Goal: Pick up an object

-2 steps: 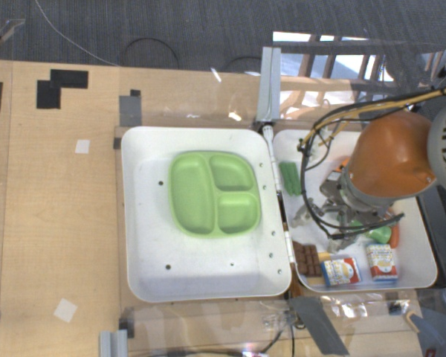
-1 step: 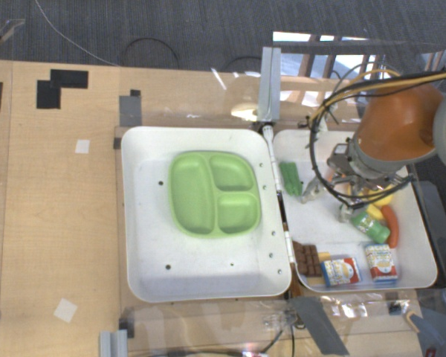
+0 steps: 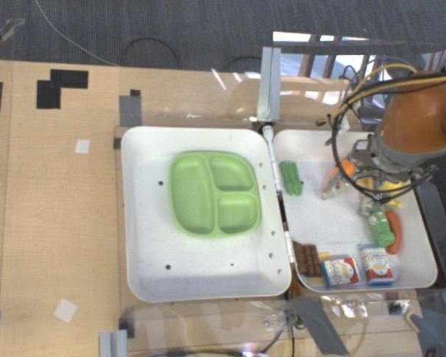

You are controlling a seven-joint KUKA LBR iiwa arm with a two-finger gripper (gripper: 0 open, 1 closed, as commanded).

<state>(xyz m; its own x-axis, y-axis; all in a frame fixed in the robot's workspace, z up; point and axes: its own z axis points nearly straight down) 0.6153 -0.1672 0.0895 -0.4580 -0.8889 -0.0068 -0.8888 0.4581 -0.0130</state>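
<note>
Camera view: carrot (image 3: 396, 229) lies in the right bin (image 3: 323, 222), long axis running toward the bin's near edge, just below the gripper (image 3: 334, 186) and its wrist. Green cucumber-like piece (image 3: 381, 229) touches its left side, same orientation. Gripper hangs over mid-bin, fingers slightly apart, nothing visibly between them. Green block (image 3: 291, 178) sits left of the gripper, long axis front-to-back. Chocolate bar (image 3: 307, 259) and two small cartons (image 3: 340, 271) line the near wall. Green divided plate (image 3: 213, 193) rests in the left bin (image 3: 156, 274).
</note>
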